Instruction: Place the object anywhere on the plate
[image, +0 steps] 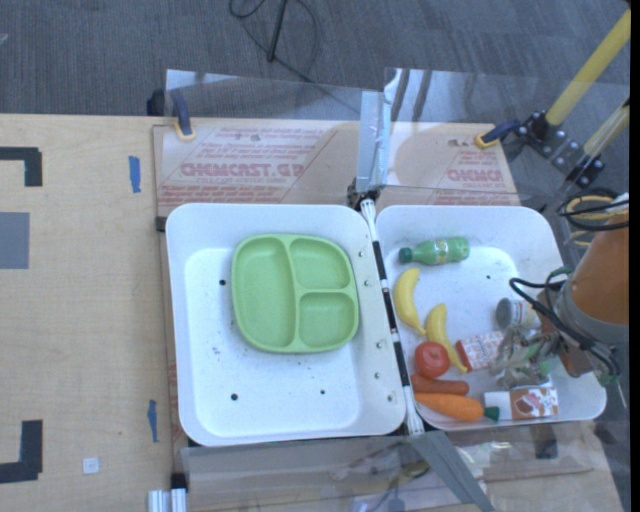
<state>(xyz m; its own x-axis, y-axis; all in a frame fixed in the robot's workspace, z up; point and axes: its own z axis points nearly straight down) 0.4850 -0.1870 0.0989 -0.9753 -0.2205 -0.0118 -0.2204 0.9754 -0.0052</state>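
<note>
A light green plate (295, 292) with three compartments lies in the left bin (195, 330). The right bin (535, 230) holds toy food: a green bottle (436, 251), two yellow bananas (407, 298), a red tomato (432, 359), an orange carrot (450, 406), a red-and-white packet (480, 350), a grey can (507, 313) and a small carton (528, 402). My gripper (523, 352) hangs low over the right bin's near right part, just right of the packet and above the carton. Cables and the wrist blur its tip, and I see no object lifted.
A raised divider (385, 320) separates the two bins. Clear plastic walls (375, 130) stand behind them. The arm's orange band (607, 280) sits over the right bin's right rim. Yellow poles (590, 70) cross the far right corner.
</note>
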